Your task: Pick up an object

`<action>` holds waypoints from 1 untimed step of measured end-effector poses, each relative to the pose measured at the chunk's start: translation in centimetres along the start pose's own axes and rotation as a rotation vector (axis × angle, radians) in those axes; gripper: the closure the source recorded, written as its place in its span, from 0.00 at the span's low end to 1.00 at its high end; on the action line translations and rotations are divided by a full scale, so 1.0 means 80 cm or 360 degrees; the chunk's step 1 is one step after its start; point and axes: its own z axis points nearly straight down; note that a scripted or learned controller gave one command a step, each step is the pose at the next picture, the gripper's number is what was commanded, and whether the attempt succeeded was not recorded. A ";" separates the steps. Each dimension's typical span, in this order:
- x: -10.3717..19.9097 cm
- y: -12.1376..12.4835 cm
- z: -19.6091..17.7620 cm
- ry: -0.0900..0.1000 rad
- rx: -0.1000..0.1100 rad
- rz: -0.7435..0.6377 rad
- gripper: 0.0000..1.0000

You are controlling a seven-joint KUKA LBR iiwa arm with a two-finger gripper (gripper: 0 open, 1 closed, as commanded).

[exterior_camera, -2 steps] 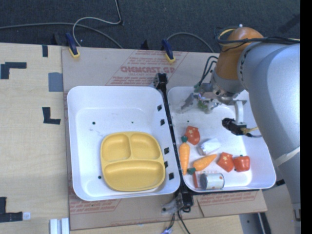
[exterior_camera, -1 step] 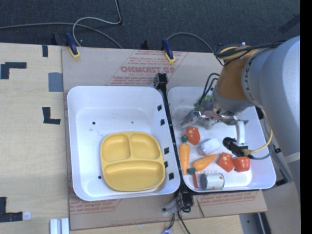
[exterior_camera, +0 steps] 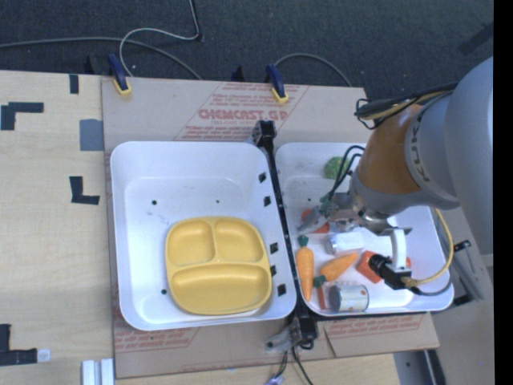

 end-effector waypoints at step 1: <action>-0.005 0.088 0.001 0.0000 0.0000 -0.0002 0.00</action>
